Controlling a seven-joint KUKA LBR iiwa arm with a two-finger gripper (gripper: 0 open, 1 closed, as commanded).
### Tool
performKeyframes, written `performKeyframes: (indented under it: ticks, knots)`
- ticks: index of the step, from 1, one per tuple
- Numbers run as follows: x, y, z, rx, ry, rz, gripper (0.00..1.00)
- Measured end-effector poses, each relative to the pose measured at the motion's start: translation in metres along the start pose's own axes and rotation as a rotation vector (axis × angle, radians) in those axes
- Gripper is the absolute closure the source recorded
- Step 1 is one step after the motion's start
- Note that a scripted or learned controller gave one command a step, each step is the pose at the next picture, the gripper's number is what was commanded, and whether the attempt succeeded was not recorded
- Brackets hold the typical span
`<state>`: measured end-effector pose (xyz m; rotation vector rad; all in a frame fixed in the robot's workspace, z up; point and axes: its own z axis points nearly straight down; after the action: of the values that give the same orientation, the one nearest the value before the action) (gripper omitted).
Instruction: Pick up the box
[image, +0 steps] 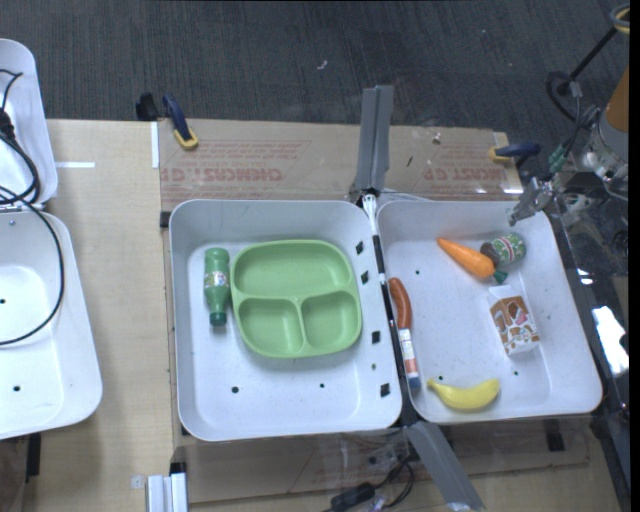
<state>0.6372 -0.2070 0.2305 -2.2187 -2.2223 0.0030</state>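
Observation:
The box (513, 322) is a small white carton with a brown and red picture. It lies flat in the right bin (450, 330), near that bin's right wall. My gripper (530, 203) hangs over the bin's far right corner, up and slightly right of the box and well apart from it. Nothing shows in the gripper.
An orange carrot (465, 256) and a green-and-white can (505, 248) lie just beyond the box. A banana (465, 393) lies at the front, and a sausage (400, 300) and a pen (408, 355) along the left wall. The left bin (190, 350) holds a green divided plate (297, 297) and a green bottle (216, 285).

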Motion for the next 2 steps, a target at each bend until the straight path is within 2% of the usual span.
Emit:
performKeyframes:
  ticks: [1, 2]
  knots:
    - [0.0, 0.001, -0.009, 0.0, -0.002, -0.003, 1.0]
    - [0.005, 0.022, -0.112, -0.002, -0.002, 0.064, 1.0]
